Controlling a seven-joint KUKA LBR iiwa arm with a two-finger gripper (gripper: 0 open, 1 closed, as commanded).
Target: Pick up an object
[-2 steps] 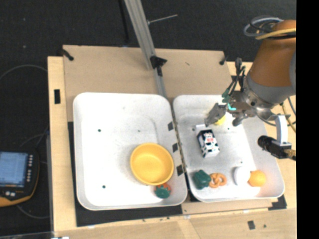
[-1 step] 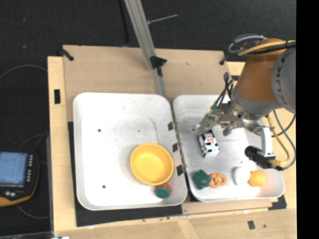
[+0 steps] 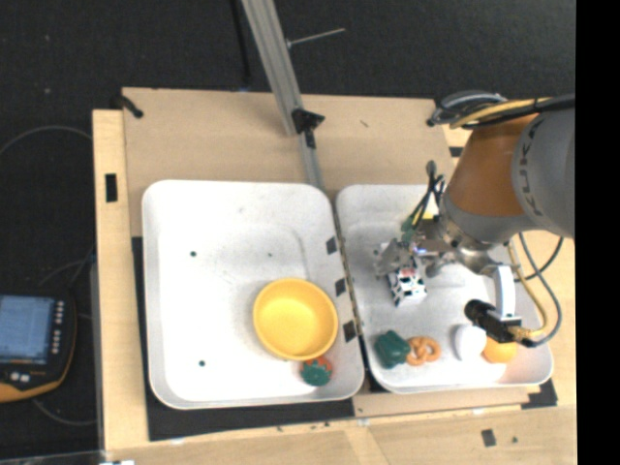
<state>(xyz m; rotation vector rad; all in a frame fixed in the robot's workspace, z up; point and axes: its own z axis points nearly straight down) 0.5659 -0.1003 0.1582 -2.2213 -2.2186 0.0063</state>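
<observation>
Camera view: the two-finger gripper (image 3: 411, 277) sits low in the right white bin (image 3: 373, 206), seemingly right over a small black-and-white patterned cube (image 3: 408, 286), though whether it holds the cube is unclear.

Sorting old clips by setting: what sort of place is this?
Likely a robot lab grasping bench: a grey arm reaches over two white bins of small toys, a handheld control pendant lying alongside.

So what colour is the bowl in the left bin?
Yellow: the bowl shows clearly in the camera view.
</observation>
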